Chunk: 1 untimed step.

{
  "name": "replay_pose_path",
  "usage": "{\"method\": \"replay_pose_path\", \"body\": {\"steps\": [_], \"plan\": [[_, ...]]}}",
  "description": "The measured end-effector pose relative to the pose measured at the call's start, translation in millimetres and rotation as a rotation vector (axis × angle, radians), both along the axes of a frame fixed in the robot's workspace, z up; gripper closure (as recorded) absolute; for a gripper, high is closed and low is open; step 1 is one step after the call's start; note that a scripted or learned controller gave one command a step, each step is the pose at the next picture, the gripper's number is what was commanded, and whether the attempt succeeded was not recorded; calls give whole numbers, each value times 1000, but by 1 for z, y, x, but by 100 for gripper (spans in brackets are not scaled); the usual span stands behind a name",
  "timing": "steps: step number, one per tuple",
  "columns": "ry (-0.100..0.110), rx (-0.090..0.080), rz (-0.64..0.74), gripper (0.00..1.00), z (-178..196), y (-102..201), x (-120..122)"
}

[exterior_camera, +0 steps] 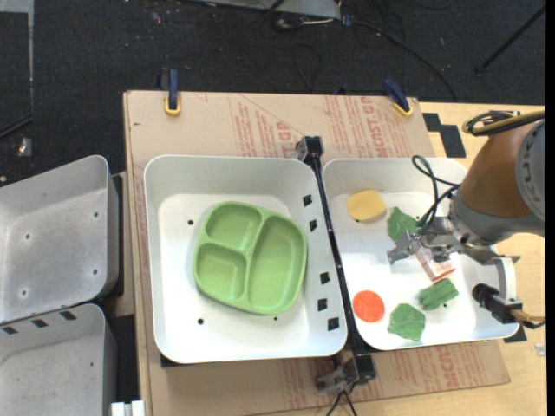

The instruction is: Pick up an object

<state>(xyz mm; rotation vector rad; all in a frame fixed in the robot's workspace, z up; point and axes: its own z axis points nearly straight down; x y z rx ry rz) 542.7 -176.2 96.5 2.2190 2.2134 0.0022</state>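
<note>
- Lowest in the frame, at the bottom edge of the bench, a dark clamp (pixel 347 373) sits where the two white bins meet.
- Just above it, in the lower part of the right bin (pixel 390 341), lie a flat red disc (pixel 368 305), a crumpled green piece (pixel 407 321) and a smaller green piece (pixel 439 295), close together but apart from one another.
- Over the middle of the right bin, the gripper (pixel 422 251) hangs just above a small red-and-white packet (pixel 438 269); whether its fingers are spread or closed cannot be told, and nothing is seen between them.
- That packet lies flat, its long axis running from upper left to lower right in the frame.
- Another green piece (pixel 401 224) lies just left of the gripper, and a yellow lump (pixel 367 204) rests in the bin's upper left part.
- From the right edge of the frame, the grey arm (pixel 499 189) with its orange band reaches in over the bin.
- Left of centre, the left bin (pixel 165 232) holds a green divided plate (pixel 251 256) with three compartments, its long axis slanting from upper left to lower right.
- Both bins rest on a brown cardboard sheet (pixel 260 120) with red print, held by two blue-and-yellow clips (pixel 173 94) at its top edge.
- At far left stand two more white trays (pixel 52 224).
- Dark speckled floor (pixel 78 50) with cables fills the top of the frame.
</note>
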Motion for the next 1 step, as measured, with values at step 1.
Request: {"method": "replay_pose_path", "body": {"steps": [1], "plan": [[-8, -6, -1, 100, 12, -2, 2]]}}
